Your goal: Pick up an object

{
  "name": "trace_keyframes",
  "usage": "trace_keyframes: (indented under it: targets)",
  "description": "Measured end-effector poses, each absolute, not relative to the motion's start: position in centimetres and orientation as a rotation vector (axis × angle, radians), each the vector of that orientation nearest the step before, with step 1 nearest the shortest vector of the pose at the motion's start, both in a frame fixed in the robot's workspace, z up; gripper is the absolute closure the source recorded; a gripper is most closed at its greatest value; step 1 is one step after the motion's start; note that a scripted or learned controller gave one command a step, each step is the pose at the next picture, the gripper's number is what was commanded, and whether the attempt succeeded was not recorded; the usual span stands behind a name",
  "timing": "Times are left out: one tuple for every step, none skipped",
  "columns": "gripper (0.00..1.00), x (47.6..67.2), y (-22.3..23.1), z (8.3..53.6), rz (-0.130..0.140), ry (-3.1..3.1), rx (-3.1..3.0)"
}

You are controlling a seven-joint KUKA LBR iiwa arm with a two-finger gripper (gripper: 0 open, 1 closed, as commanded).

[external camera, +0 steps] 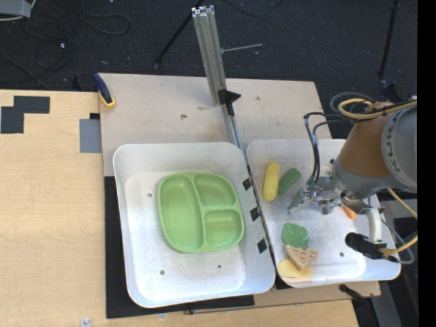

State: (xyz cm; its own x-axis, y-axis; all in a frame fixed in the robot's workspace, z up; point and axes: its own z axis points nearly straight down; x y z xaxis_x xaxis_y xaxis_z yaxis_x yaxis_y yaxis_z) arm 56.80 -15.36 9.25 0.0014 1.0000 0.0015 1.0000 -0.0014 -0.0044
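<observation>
- Arm (371,148) reached in from the right over the right bin (327,268); gripper (312,197) sat low in the bin's upper-middle, metal fingertips pointing toward the bin divider.
- Jaws: looked spread a bit w/ nothing between them, but the tips were small and partly blurred, so how wide they stood couldn't be told for sure. No obj held.
- Candidate objs, all in right bin: yellow corn cob (271,181) near the left wall, green pickle-like piece (289,180) just beside it on the right, green leafy piece (296,235) lower down, tan wedge (302,255) touching a yellow piece (293,270) near the front edge.
- Left bin (129,182) had a green divided plate (201,211); well apart from the gripper.
- Step, my read: approach/descent before grasp, not yet closed on anything. Nearest target prob. the green pickle-like piece, just up-left of the tips.
- Next move would call for: shift tips a little left/up so they straddle the piece, align across its narrow side, close, then lift. Risk: nudging the corn cob alongside, or closing on air.
</observation>
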Motion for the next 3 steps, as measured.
trace_keyframes:
  targets:
    - [1.00, 56.8, -15.5, 10.5, 0.003, -2.215, -2.223]
    - [1.00, 57.0, -16.3, 14.9, -0.001, -2.217, -2.228]
    - [1.00, 56.7, -17.3, 20.4, -0.001, -2.220, -2.227]
